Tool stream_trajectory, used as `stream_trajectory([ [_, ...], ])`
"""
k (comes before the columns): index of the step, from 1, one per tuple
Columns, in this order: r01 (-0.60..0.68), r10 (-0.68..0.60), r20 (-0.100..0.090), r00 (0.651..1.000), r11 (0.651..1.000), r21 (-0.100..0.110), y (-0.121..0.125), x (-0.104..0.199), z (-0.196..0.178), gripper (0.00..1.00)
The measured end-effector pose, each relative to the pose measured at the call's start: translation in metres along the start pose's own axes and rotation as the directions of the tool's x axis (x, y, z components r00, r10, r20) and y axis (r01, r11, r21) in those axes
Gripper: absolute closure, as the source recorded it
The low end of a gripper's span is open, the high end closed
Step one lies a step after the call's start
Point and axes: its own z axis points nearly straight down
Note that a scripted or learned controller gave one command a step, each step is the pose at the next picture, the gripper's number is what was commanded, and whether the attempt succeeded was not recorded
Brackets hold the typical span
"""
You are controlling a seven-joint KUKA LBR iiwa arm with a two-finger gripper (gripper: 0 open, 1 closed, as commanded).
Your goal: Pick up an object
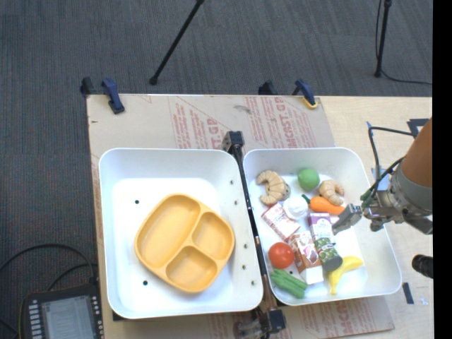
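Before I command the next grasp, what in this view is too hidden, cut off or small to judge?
- Gripper: fingers too small and dark to judge, over the right bin.
- Arm: cut off by the right edge, camera view.
- Cartons: print too small to read.
- Banana: near end overlapped by a dark item.
- Device at lower left: cut off by the bottom edge.

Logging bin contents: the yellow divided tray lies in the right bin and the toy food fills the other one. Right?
Not quite. The camera view shows the yellow divided tray lying in the left bin; the toy food fills the right bin.
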Motion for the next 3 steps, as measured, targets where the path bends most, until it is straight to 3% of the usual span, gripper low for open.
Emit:
stream_trajectory([
  [1,0.000,0.000,0.002,1.000,1.000,-0.008,0.088,0.029,0.108,0.00],
  [2,-0.004,0.004,-0.007,1.000,1.000,0.027,0.143,0.013,0.119,0.00],
  [3,0.000,0.000,0.001,1.000,1.000,0.000,0.100,-0.003,0.118,0.00],
])
